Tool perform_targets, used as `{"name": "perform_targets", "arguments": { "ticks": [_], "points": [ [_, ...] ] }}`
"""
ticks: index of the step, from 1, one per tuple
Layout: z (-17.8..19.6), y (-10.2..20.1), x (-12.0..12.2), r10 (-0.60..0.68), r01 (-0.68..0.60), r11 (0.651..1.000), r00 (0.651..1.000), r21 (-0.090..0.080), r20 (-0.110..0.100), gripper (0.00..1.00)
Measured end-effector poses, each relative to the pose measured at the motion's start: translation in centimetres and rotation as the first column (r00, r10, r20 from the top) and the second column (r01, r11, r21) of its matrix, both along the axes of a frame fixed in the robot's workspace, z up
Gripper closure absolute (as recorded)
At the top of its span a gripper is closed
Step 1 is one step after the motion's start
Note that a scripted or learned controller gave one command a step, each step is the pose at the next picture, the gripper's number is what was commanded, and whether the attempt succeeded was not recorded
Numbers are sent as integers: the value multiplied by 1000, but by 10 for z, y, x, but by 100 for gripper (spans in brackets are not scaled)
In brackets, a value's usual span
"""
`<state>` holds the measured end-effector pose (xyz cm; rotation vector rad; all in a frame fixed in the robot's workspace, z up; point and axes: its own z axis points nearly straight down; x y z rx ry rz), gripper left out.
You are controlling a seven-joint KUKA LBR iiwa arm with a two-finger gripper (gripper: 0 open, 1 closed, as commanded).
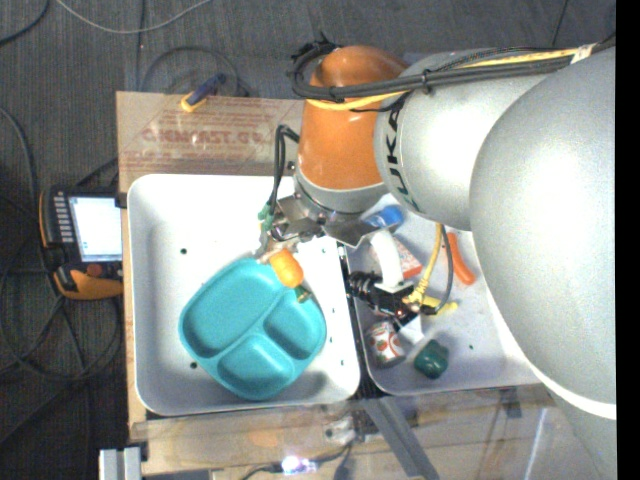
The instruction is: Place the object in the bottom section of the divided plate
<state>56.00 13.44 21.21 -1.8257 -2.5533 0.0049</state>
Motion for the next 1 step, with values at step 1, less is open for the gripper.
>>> {"name": "perform_targets", "arguments": {
  "ticks": [1],
  "points": [
    [0, 0, 0, -1, 1, 1000, 1000, 0, 0, 0]
  ]
}}
